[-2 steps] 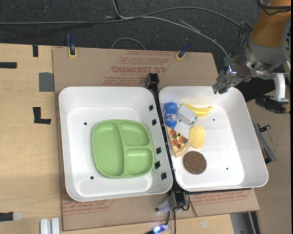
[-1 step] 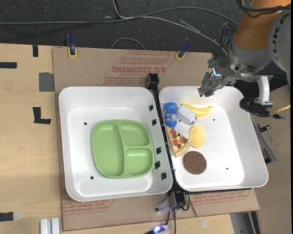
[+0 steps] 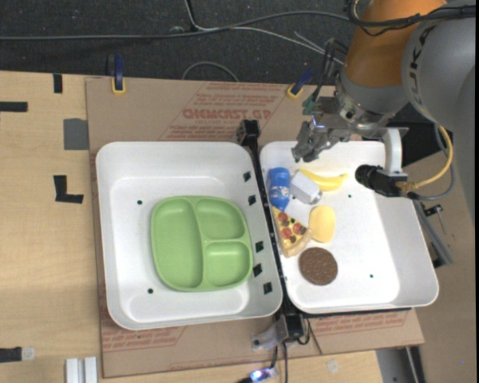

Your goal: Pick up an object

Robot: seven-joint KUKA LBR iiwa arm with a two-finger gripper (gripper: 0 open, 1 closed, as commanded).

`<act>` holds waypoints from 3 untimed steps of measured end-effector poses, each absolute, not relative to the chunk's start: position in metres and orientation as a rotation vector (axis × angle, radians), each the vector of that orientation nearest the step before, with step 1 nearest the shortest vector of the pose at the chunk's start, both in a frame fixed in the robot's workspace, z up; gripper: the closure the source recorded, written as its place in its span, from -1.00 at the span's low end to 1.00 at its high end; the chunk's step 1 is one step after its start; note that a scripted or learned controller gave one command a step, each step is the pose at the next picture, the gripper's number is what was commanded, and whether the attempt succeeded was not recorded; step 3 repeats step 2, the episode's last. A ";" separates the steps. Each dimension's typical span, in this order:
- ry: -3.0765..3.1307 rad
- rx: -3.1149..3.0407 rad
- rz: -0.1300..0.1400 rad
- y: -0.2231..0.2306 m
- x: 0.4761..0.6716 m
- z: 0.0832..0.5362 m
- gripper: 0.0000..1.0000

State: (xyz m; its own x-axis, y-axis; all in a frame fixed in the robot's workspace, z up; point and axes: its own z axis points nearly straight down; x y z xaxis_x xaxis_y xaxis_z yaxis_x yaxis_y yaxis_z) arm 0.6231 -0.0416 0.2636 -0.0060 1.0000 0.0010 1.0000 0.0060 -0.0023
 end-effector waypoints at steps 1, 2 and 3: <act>-2.226 -2.214 0.002 0.011 0.623 0.258 1.00; -2.226 -2.214 0.002 0.059 0.614 0.258 1.00; -2.226 -2.214 0.002 0.059 0.614 0.258 1.00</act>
